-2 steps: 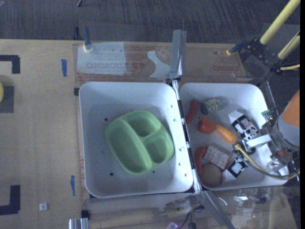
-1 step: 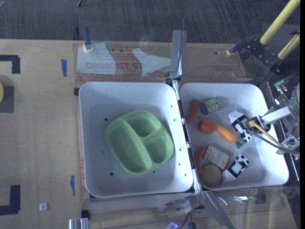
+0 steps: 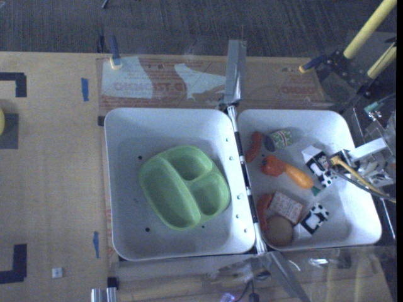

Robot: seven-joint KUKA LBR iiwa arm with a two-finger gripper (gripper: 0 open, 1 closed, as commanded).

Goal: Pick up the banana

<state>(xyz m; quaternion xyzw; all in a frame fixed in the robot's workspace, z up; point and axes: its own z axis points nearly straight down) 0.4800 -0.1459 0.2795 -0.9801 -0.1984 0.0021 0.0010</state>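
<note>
My gripper (image 3: pixel 322 167), white with black markings, reaches in from the right and hangs over the right part of the right bin (image 3: pixel 362 231). It is just right of an orange carrot-like piece (image 3: pixel 296 175). A thin yellow curved strip (image 3: pixel 354 173) runs along the gripper's body towards the right rim; I cannot tell what it is. Nothing shows clearly in the gripper's grasp.
The right bin also holds a red sausage (image 3: pixel 254 146), a small can (image 3: pixel 283 137), a red piece (image 3: pixel 271 165), a brown box (image 3: pixel 286 205), a round brown item (image 3: pixel 281 230) and a black-and-white block (image 3: pixel 315 219). A green divided plate (image 3: pixel 184 186) lies in the left bin (image 3: pixel 126 137).
</note>
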